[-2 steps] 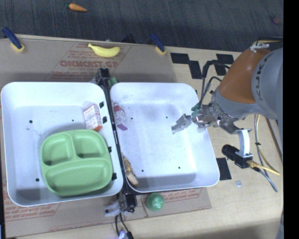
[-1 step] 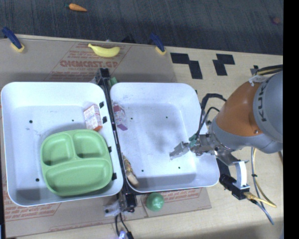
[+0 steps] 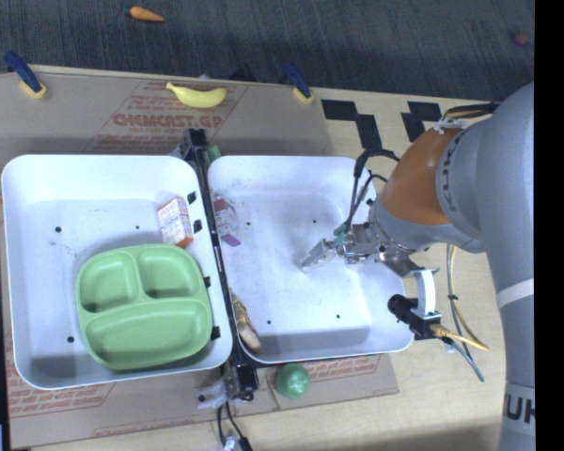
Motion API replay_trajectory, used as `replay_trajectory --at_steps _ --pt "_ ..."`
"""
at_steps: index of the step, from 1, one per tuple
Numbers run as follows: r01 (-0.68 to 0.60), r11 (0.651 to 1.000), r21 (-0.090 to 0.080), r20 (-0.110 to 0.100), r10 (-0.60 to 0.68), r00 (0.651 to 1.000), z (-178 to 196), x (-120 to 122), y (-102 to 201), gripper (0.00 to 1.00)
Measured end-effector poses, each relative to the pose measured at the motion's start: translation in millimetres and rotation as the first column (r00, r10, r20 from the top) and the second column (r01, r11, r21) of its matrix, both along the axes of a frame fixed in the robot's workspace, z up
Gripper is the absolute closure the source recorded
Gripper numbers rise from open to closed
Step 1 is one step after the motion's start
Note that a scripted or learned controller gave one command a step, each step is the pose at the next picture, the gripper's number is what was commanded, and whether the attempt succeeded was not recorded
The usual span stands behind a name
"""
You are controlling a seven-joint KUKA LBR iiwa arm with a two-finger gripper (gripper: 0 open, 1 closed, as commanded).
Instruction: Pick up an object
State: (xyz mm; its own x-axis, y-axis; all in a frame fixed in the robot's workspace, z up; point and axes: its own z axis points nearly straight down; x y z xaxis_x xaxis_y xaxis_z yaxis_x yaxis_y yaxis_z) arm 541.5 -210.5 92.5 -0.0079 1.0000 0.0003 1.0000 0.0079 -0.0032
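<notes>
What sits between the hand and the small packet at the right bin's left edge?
In the camera view, only bare white floor of the right bin lies between the hand and the small packet; no object sits on that stretch.

Dark grey carpet (image 3: 263, 17) lies beyond the surface (image 3: 423, 412), which is pale wood under a brown printed cardboard sheet (image 3: 132, 120) held by blue clamps (image 3: 26, 75).
</notes>
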Motion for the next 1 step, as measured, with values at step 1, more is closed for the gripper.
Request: replay_trajectory --at_steps 1 --pt "0.001 1.000 0.000 -0.001 -0.001 1.000 12.7 -65.7 -0.8 0.00"
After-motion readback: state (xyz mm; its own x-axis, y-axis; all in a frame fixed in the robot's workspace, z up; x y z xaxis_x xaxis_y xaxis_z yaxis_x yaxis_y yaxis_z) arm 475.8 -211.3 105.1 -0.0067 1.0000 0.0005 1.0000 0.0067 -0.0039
